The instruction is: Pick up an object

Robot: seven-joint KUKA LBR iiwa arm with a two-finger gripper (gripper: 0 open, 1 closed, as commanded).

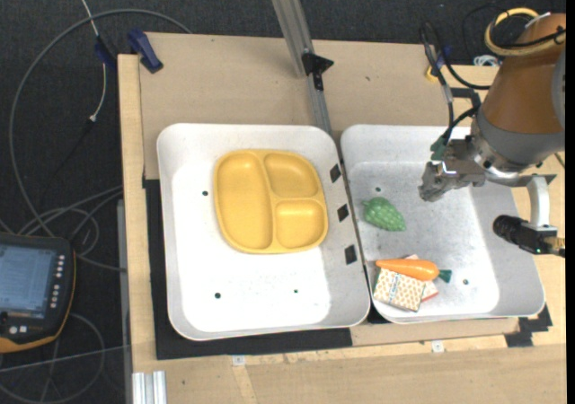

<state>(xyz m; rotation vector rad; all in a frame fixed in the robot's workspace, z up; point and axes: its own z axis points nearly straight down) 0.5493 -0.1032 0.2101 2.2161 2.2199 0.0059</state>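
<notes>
While the arm (526, 97) reaches in from the right over the right bin (485, 303), its gripper (435, 187) points down and left; whether the jaws are spread or pressed together cannot be told. Just below-left of them lies a green toy (384, 214). Farther below sit a carrot (409, 268) and a box (399, 290).

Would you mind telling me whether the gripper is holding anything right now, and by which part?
Nothing is held: the gripper hangs above bare bin floor, apart from the green toy.
</notes>
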